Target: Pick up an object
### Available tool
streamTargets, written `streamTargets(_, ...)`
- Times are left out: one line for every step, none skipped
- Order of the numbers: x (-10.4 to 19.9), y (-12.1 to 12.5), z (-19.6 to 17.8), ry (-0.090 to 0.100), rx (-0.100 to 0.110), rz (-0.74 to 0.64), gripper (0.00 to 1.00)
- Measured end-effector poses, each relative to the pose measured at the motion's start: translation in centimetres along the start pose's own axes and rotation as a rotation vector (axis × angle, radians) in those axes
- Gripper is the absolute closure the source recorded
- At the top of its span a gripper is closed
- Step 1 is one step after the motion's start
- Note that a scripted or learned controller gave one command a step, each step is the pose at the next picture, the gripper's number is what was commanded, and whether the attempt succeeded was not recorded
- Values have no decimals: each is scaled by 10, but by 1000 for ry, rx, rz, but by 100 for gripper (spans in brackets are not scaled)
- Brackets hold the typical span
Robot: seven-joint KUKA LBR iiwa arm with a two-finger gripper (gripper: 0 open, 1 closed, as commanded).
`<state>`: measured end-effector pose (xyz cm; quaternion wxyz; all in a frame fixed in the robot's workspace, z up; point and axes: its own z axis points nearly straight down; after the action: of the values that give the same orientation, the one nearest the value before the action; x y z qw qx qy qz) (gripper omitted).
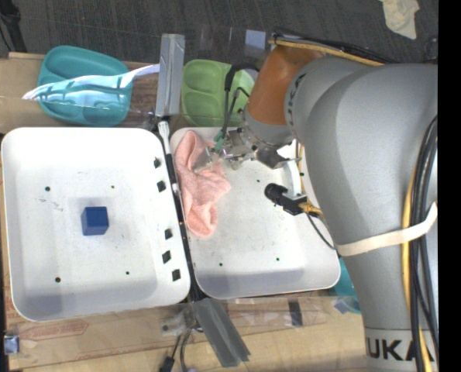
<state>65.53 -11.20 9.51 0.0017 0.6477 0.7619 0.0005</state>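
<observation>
Where the gripper (224, 147) meets the crumpled pink cloth (199, 186) at frame centre, its finger state cannot be told; a blue cube (95, 220) sits lower left.

Floor (98, 10) is dark grey, carpet-like w/ a faint diagonal weave, filling the far strip of the scene and down the left edge. A crumpled pale rag (397, 11) lies on it at far right. Black cables (5, 10) run across it at far left. Bench (141, 91) is bare wood, light brown; its far edge and left side show, plus a near strip w/ tape bits and a label. A grey bracket (170, 72) stands at the far side mid-bench, another grey bracket (218, 332) sticks out at the near edge. Light is even, soft, no hard shadows.
</observation>
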Motion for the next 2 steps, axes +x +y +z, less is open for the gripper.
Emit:
streamTargets(13,4,0,-2,3,-57,0)
streamTargets(17,-62,0,1,-1,-160,0)
